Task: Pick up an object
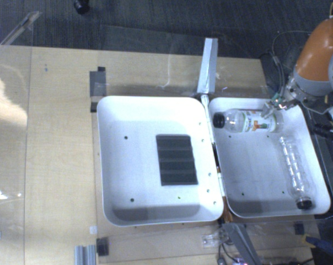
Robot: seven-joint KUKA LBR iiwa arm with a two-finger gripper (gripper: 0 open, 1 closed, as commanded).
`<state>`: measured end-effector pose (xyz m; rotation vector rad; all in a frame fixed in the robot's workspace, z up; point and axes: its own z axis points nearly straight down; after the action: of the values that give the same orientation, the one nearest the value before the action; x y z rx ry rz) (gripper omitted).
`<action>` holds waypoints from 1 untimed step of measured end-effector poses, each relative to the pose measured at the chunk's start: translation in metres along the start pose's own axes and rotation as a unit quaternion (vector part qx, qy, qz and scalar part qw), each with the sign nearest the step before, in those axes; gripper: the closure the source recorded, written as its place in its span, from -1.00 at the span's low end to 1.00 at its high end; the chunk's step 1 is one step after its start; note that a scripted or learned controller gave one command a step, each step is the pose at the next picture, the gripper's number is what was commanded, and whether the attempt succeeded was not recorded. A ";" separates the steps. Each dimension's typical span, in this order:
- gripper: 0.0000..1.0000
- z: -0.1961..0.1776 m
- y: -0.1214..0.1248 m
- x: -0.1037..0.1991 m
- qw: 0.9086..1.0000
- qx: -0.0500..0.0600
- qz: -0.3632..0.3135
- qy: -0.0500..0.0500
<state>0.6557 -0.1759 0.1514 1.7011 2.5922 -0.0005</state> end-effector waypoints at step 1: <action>-1.00 0.000 0.000 0.000 1.000 0.000 0.000 0.000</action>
<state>0.6556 -0.1765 0.1514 1.7017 2.5919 -0.0016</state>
